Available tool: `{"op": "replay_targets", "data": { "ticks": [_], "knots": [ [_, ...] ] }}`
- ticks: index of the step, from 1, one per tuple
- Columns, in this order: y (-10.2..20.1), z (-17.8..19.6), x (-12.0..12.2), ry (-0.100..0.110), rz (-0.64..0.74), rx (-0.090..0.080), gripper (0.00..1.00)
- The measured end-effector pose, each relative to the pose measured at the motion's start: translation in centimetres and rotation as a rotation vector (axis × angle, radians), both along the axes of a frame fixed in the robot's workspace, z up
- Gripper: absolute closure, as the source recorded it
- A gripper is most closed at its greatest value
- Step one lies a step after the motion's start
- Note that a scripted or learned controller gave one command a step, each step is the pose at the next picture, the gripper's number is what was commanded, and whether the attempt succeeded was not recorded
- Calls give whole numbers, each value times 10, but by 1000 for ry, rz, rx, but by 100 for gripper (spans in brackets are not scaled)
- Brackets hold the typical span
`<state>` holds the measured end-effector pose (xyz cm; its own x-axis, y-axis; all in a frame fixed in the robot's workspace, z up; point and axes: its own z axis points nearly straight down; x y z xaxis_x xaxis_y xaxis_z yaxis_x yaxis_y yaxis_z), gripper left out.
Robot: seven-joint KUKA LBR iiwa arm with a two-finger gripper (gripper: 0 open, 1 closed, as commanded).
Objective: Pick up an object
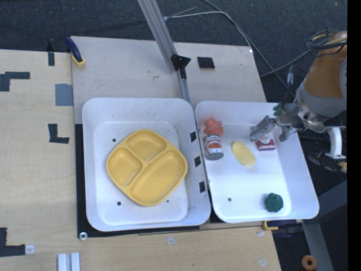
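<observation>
The right bin [299,191] holds a small bottle [213,145] with a salmon-pink top and a red label, a pale yellow oval piece [244,153], a dark green lump [274,202] and a small red and white item [266,145]. My gripper [272,131] hangs over the bin's upper right part, just above the red and white item. Its fingers [260,131] stand apart, open, with nothing held between them. The yellow oval lies just left of the gripper.
The left bin [93,151] holds a yellow divided plate [146,165]. A slanted metal post [161,27] rises behind the bins. Cables run across the dark floor at the back and beside the arm at right.
</observation>
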<state>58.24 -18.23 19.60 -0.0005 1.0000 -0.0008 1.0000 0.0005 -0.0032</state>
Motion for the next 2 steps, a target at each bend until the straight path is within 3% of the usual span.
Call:
{"op": "replay_targets", "data": {
  "ticks": [2],
  "knots": [
    [-1, -86, 6, 0, 1, 0, 0]
  ]
}}
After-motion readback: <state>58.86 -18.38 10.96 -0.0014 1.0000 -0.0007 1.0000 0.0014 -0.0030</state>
